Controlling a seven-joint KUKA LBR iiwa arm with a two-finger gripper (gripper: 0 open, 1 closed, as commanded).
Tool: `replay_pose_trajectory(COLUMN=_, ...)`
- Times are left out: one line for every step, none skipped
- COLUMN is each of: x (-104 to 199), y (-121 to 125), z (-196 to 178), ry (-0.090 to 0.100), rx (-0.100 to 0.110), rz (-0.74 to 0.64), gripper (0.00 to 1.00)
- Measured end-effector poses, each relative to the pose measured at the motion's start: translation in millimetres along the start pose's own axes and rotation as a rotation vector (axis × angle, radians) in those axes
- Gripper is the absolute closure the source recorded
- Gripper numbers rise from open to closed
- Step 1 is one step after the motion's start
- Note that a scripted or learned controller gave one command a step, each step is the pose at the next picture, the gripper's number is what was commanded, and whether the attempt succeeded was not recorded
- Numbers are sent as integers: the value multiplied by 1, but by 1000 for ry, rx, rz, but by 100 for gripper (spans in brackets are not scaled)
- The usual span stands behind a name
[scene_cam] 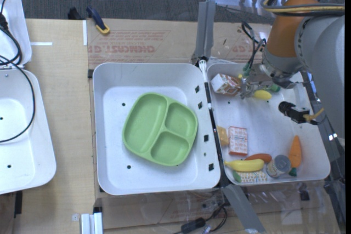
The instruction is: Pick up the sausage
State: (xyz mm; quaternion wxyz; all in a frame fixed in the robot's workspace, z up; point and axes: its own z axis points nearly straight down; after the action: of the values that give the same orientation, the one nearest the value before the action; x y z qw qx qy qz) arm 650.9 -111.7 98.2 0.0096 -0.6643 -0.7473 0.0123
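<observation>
The sausage (262, 158), a short reddish-orange link, lies near the front of the right bin (318, 134), just behind a yellow banana (244, 165). My gripper (248, 89) is low in the far part of that bin, well away from the sausage. It hovers between a clear-wrapped snack (225, 83) and a small yellow lemon-like piece (262, 95). Nothing shows between its fingers.
Around the sausage lie a grey can (281, 164), an orange carrot (295, 152), a red-and-white packet (238, 140) and a tan block (222, 134). A printed packet (249, 176) sits under the banana. The left bin (104, 118) holds a green divided plate (160, 129).
</observation>
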Motion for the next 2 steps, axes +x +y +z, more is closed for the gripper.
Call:
replay_pose_trajectory(x=-59, y=-2, z=-36, ry=14, rx=-17, rz=47, gripper=100)
replay_pose_trajectory(x=17, y=8, z=-55, ry=-1, rx=-31, rz=-122, gripper=100)
